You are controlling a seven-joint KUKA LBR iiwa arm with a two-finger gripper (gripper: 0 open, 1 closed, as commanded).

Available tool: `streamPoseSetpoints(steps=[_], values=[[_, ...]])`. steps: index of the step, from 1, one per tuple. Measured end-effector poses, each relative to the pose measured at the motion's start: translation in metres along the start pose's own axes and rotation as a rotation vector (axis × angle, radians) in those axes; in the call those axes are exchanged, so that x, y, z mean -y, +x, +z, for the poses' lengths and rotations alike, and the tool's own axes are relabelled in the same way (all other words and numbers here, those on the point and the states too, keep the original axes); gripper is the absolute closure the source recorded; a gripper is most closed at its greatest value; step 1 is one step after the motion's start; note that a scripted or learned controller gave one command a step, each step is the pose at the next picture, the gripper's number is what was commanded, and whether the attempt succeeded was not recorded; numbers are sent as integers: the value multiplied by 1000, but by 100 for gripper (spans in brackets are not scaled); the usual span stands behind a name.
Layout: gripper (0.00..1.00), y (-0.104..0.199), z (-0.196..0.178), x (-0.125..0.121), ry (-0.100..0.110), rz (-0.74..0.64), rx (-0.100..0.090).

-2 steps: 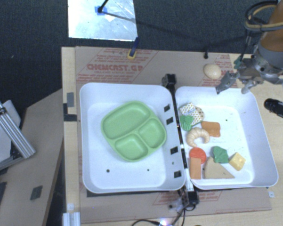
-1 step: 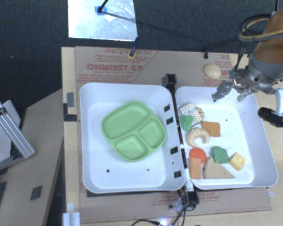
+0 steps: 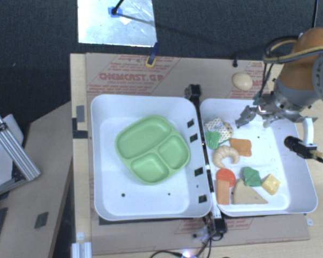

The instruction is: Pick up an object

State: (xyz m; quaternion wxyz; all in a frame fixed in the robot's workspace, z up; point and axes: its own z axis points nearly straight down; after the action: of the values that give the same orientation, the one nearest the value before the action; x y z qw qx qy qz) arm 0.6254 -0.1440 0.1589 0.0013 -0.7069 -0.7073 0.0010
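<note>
A bench (image 3: 59, 144) of pale wood fills the middle of the frame, with a brown printed board (image 3: 134, 74) laid on top of it. Two white bins sit side by side on the board: the left bin (image 3: 105, 160) at centre, the right bin (image 3: 298, 181) at right, touching along a black clip strip (image 3: 201, 144) between them. A beige egg (image 3: 242, 81) lies on the board just above the right bin, near the upper right. A yellow-and-blue clip (image 3: 151, 58) rests at the board's top edge. A shiny sheet (image 3: 116, 15) lies at upper left of centre, beyond the board.
</note>
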Motion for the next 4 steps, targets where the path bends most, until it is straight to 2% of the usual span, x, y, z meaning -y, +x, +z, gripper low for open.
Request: streamPoseSetpoints(steps=[1, 2, 3, 4], values=[[0, 7, 55, -7, 0, -4, 0], [0, 7, 72, -9, -6, -3, 1], [100, 8, 59, -12, -14, -5, 0], [100, 3, -5, -11, -11, -3, 2]])
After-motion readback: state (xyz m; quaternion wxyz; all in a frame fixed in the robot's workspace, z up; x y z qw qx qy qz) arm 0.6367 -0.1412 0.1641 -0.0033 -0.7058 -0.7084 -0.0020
